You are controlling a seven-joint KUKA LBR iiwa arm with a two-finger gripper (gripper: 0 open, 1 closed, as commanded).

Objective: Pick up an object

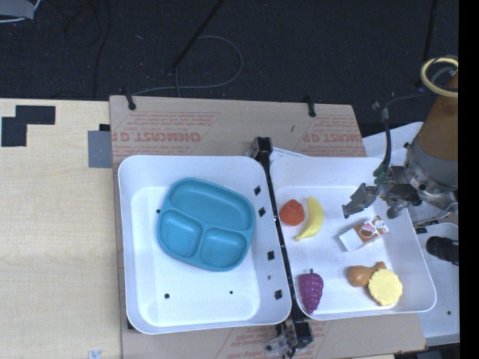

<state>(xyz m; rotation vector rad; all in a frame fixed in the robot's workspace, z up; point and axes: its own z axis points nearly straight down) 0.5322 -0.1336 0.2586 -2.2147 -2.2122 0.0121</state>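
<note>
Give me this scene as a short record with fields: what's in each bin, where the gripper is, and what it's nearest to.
left bin: blue divided plate
right bin: orange fruit, banana, purple grapes, small white packet, yellow and brown toy food
gripper: over the right bin's upper right part, open
nearest item: small white packet, just below the gripper
held: nothing visible between the fingers

dark carpet (pixel 299 36), pale wooden bench (pixel 52 238)
</note>
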